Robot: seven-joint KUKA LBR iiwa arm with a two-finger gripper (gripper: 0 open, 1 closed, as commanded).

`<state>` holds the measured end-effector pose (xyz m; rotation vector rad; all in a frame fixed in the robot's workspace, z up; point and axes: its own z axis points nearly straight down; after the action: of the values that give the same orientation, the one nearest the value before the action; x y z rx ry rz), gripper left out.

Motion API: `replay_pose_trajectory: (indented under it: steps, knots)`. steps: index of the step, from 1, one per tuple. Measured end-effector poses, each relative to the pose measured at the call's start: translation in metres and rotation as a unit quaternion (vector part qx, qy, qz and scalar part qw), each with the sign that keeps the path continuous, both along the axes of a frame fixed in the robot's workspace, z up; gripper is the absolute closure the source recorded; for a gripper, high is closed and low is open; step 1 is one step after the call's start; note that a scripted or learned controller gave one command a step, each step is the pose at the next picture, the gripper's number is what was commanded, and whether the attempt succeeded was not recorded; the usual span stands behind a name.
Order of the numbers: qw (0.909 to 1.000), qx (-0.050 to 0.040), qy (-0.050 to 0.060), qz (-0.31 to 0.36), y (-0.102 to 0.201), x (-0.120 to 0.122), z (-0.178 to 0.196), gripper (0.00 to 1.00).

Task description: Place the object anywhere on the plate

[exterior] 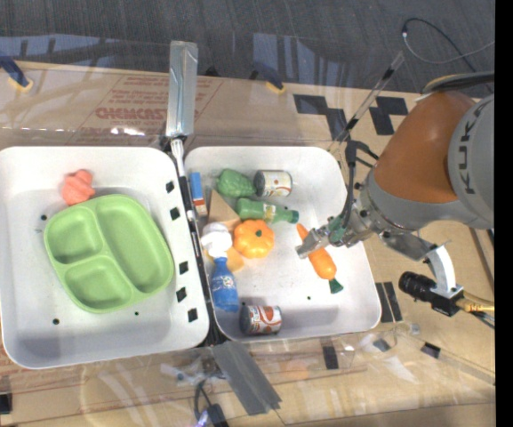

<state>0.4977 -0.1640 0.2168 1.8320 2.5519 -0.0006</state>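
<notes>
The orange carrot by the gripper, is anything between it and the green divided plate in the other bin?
Yes. The orange plastic carrot lies in the right bin, at the gripper. Leftward toward the green three-section plate sit an orange toy pumpkin, a blue bottle and the two bins' adjoining walls.

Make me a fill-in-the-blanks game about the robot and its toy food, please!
1. The green plate sits in the ____ bin.
2. The plate has ____ compartments.
3. The gripper hovers over the toy ____ in the right bin.
4. The little pumpkin is colored ____.

Missing words: left; three; carrot; orange
</notes>
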Motion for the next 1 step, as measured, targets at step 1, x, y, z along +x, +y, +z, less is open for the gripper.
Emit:
replay_pose_trajectory:
  steps: [1]
  knots:
    - [0.9984, 0.0007, 0.001, 0.057, 0.0043, -0.0206, -0.0127, 1.00]
